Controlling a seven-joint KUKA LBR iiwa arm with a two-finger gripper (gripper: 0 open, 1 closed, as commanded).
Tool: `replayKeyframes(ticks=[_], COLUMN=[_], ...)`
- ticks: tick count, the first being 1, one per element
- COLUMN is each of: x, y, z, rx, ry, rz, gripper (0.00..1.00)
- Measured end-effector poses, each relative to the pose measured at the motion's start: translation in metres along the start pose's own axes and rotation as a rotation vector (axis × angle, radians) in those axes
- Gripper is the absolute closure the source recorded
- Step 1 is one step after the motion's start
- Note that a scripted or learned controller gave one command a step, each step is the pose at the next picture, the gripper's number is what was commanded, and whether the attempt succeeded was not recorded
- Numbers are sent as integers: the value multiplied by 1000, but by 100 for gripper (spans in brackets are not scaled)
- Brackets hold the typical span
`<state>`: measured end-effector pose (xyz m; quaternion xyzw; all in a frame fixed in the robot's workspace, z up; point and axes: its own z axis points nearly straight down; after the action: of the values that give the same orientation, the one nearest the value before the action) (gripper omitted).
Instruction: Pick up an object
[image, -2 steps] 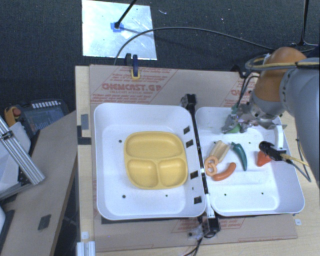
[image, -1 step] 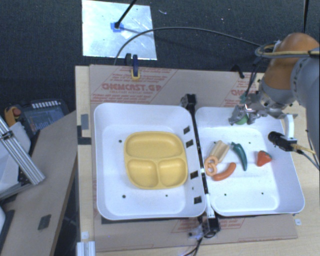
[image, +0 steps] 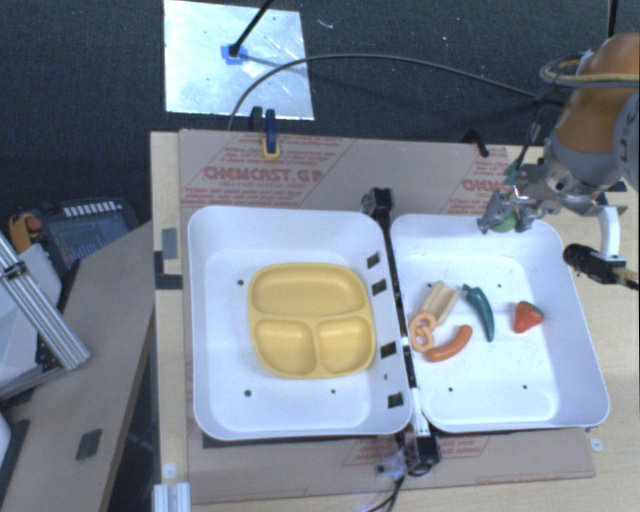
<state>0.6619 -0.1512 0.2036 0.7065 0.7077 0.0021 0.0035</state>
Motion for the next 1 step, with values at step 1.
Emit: replayKeyframes(ticks=[1], x=[0], y=[2], z=[-55], rx=[0], ry=[0], rz=[-3], gripper=[100])
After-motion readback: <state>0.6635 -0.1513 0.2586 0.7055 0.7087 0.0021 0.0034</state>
